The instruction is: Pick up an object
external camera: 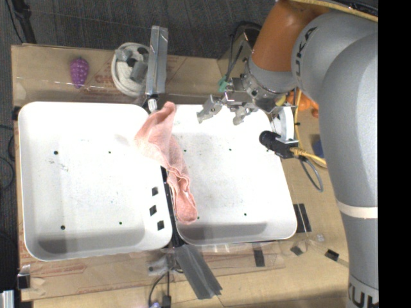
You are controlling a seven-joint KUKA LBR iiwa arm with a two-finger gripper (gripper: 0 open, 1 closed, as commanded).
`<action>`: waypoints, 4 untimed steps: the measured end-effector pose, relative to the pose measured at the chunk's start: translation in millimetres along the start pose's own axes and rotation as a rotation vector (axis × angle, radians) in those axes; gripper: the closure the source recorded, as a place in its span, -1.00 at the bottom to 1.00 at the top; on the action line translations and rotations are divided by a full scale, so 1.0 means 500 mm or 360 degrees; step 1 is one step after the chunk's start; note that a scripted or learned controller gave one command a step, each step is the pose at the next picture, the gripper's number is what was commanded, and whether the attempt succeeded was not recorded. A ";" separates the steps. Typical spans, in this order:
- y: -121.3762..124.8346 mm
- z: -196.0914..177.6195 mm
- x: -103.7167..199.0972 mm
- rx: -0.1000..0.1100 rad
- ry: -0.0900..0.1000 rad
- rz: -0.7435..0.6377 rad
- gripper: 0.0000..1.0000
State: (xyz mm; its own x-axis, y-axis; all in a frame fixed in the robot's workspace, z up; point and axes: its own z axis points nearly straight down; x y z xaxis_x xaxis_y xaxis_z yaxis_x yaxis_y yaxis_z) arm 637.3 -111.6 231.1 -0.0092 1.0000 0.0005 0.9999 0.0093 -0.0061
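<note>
A pink cloth (171, 160) lies draped over the ridge between the two white bins, running from the back edge down toward the front. My gripper (223, 112) hangs over the back part of the right bin (257, 191), to the right of the cloth's upper end and apart from it. Its two grey fingers (207, 111) are spread apart and point down-left, with nothing between them.
The left bin (77, 185) sits beside the right one. Behind the bins, on the bench, are a purple grape-like object (79, 71), a white coil (130, 68) and an upright grey post (156, 66). The arm fills the right side.
</note>
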 end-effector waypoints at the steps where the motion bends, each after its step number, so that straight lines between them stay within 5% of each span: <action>1: 0.011 0.208 0.036 -0.0002 -0.0001 -0.0260 -1.00; 2: -0.092 0.280 0.034 -0.0004 -0.0001 -0.0413 -1.00; 3: -0.092 0.279 0.034 -0.0005 -0.0001 -0.0413 -1.00; 4: 0.041 0.277 0.023 -0.0008 -0.0002 -0.0425 -1.00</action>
State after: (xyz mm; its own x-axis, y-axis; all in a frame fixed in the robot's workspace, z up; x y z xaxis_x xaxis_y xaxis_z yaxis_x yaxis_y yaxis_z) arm 656.9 -100.0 92.4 -0.2726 0.9621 0.0004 0.9621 0.2726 -0.0009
